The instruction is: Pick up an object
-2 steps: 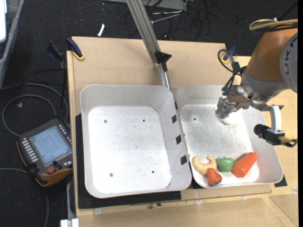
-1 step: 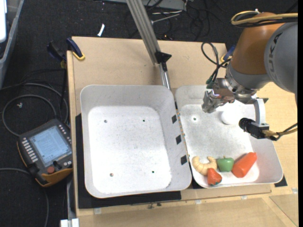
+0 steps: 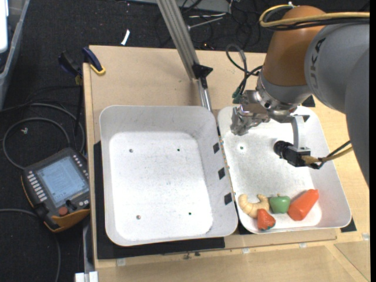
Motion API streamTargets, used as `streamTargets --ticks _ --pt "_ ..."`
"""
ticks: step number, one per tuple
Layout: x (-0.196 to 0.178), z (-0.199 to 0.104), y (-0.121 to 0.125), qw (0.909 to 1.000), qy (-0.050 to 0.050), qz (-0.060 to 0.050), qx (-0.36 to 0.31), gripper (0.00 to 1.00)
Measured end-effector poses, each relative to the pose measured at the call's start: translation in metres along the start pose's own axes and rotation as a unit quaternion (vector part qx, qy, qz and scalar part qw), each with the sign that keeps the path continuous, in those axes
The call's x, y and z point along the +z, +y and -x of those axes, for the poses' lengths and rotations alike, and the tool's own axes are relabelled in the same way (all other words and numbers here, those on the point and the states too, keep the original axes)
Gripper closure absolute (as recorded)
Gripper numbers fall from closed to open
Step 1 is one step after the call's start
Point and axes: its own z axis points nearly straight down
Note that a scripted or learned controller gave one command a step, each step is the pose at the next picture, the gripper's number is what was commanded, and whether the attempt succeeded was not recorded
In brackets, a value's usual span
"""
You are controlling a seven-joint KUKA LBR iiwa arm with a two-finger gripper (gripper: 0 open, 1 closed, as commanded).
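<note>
Four toy foods lie along the near edge of the right bin [image 3: 329, 157]: a cream curved piece [image 3: 250, 204], a small red piece [image 3: 265, 218], a green pepper [image 3: 279, 204] and an orange carrot-like piece [image 3: 304, 204]. My gripper [image 3: 240, 124] hangs over the far left corner of that bin, well away from the food. Nothing shows between its fingers.
The left bin [image 3: 117, 122] sits beside the right one, with black clips along the shared rim. A metal pole [image 3: 179, 31] slants in from the back. A teach pendant [image 3: 59, 184] and cables lie on the floor at left.
</note>
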Motion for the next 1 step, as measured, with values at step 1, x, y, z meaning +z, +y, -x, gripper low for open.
streamTargets --ticks 1 --pt "-0.0088 -0.06 0.0092 1.0 0.0 0.0 0.0 1.0"
